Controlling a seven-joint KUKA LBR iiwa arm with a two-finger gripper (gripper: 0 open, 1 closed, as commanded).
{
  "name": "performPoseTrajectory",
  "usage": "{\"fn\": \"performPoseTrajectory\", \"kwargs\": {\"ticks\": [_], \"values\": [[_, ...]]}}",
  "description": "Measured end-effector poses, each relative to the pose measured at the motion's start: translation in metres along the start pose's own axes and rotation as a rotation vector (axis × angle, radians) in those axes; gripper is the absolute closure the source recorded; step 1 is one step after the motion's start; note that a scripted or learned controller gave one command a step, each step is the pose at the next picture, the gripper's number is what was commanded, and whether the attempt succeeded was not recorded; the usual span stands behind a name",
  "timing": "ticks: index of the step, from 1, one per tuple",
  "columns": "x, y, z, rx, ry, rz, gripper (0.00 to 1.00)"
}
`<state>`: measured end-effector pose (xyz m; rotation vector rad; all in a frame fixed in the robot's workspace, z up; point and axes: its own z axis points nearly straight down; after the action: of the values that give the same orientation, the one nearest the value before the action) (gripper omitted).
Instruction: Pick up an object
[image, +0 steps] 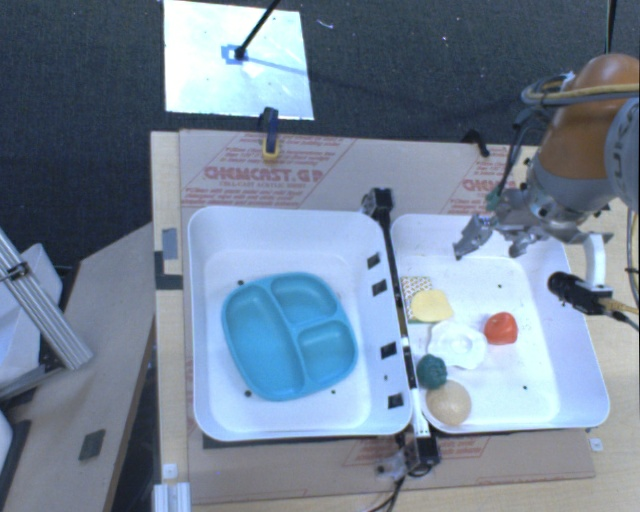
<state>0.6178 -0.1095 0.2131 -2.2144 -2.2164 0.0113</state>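
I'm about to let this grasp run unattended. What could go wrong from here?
1. The yellow piece, white piece, green ball and tan ball are bunched beside the bin's divider wall, so the pincer might nudge neighbours or hit the wall.
2. The red piece looks small and rounded; it may slip.

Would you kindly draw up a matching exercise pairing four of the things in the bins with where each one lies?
Things:
1. blue plastic divided tray
2. small red round object
3. flat yellow piece
4. tan ball

Places:
A. right bin, nearest its front edge
B. left bin
C. right bin, beside the divider, behind the white piece
D. right bin, right of the white piece

Pairs: 1-B, 2-D, 3-C, 4-A
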Motion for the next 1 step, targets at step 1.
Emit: {"fn": "performPoseTrajectory", "kwargs": {"ticks": [1], "values": [[0.0002, 0.0026, -0.0073, -0.012, -0.001, -0.002, 0.0]]}}
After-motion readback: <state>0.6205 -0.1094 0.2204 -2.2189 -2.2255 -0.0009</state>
